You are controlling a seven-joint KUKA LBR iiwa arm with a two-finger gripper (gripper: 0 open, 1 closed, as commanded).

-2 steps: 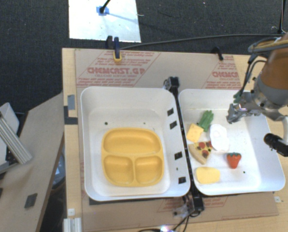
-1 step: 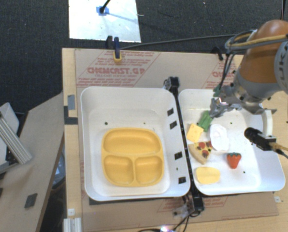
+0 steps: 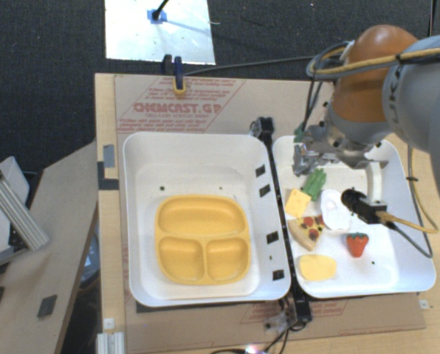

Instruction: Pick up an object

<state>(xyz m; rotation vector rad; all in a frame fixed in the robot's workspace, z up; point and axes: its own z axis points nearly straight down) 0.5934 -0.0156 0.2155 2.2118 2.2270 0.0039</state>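
Observation:
My gripper [image 3: 306,162] hangs low over the back left part of the right bin [image 3: 404,271]. Just below it lies a green toy vegetable [image 3: 314,182], close to the gripper's tip; whether they touch I cannot tell. In front of that sit a yellow cheese wedge [image 3: 297,202], a pizza slice [image 3: 307,231], a white rounded piece [image 3: 334,214], a red strawberry [image 3: 358,243] and a flat yellow oval [image 3: 317,268].
The left bin [image 3: 142,168] holds a yellow divided plate [image 3: 202,238]. A black-clipped divider edge [image 3: 274,198] runs between the two bins. The grey arm with its orange band [image 3: 375,57] comes in from the upper right, over the right bin's back edge.

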